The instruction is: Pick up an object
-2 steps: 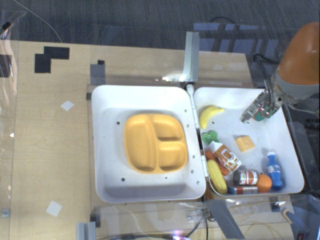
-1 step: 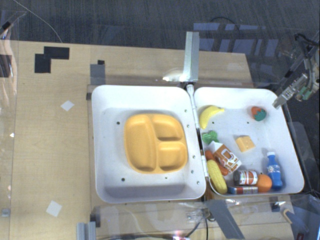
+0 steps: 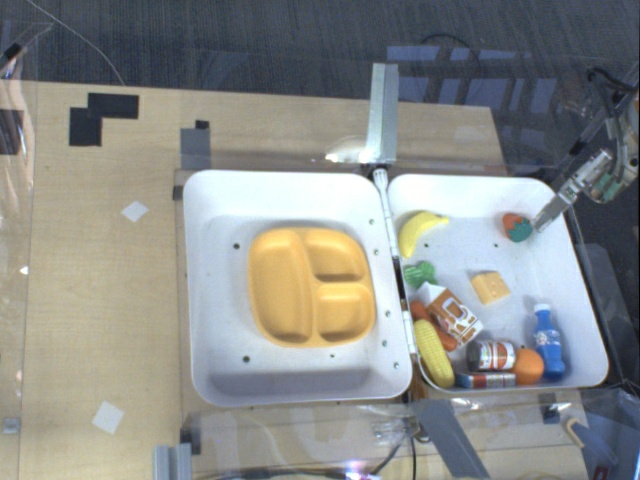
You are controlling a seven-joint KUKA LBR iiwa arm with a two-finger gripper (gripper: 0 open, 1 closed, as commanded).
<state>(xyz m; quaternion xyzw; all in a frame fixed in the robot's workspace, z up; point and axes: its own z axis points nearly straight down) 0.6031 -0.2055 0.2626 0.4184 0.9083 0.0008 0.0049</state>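
My gripper (image 3: pixel 545 218) reaches in from the right over the far right corner of the right bin (image 3: pixel 590 308). Its tip points down and to the left and ends right beside a small orange and green toy (image 3: pixel 516 227), touching or almost touching its right side. Nothing shows held in the gripper. Other objects in this bin are a yellow banana (image 3: pixel 420 230), a green toy (image 3: pixel 418 273), a cheese wedge (image 3: pixel 490 287), a small carton (image 3: pixel 455 318), a corn cob (image 3: pixel 433 352), a can (image 3: pixel 491 355), an orange (image 3: pixel 529 365) and a blue bottle (image 3: pixel 546 339).
The left bin (image 3: pixel 215 268) holds a yellow divided plate (image 3: pixel 308 285). A metal post (image 3: pixel 383 118) stands behind the ridge between the bins. Bare white floor shows in the right bin's middle and along its far wall.
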